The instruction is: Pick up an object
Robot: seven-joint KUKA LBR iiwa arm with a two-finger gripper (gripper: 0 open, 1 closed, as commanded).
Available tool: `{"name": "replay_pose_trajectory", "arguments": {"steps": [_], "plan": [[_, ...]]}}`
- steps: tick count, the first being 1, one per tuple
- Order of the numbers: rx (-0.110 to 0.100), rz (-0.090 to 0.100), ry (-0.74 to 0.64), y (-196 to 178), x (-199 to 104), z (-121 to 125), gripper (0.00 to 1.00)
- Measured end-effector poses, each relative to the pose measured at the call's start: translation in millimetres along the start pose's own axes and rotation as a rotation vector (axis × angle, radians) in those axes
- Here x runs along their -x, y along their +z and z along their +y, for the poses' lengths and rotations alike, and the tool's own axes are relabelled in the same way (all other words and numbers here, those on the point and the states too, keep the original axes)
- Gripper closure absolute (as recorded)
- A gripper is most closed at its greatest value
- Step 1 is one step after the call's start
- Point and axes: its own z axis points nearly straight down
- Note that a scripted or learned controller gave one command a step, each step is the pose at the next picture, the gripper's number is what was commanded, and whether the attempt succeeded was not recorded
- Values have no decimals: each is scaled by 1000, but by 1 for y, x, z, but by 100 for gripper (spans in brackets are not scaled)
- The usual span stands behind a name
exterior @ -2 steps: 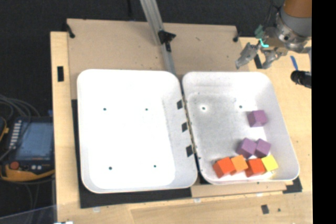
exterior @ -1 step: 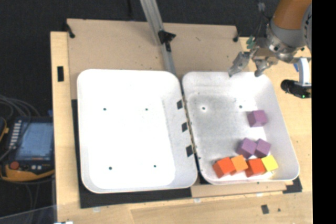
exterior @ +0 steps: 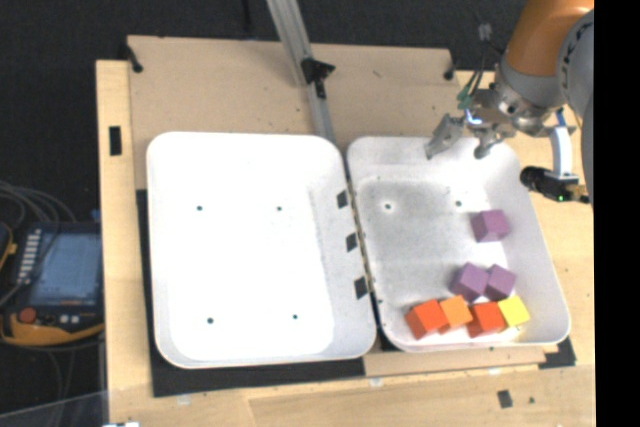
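1. While the grey arm (exterior: 560,35) with its orange band reached in from the right, its jaws (exterior: 460,143) hung spread wide over the far rim of the right bin (exterior: 420,245), with nothing between the two fingers.
2. Right bin: shallow white plastic, rounded corners, floor dull and speckled.
3. Small matte blocks sat in its near right part. One purple cube (exterior: 490,225) stood alone near the right wall, well apart from the jaws.
4. Two more purple cubes (exterior: 484,280) touched each other just nearer.
5. Along the near wall ran a tight row: red-orange block (exterior: 428,319), orange block (exterior: 457,312), red block (exterior: 487,318), yellow block (exterior: 514,312).
6. Left bin (exterior: 250,245): same white plastic, smooth floor with a few dark dots.
7. Both bins lay side by side on the pale wooden bench (exterior: 220,85); a slanted metal rail (exterior: 285,5) crossed above it.
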Motion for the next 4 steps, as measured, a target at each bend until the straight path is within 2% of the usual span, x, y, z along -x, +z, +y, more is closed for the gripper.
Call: {"name": "replay_pose_trajectory", "arguments": {"steps": [1,2,3,4], "plan": [[0,0,-2,45,-6,-4,0],[7,-3,-5,30,-4,-3,100],[10,0,3,-15,-6,-2,100],[12,-1,2,-80,-10,-2,100]]}}
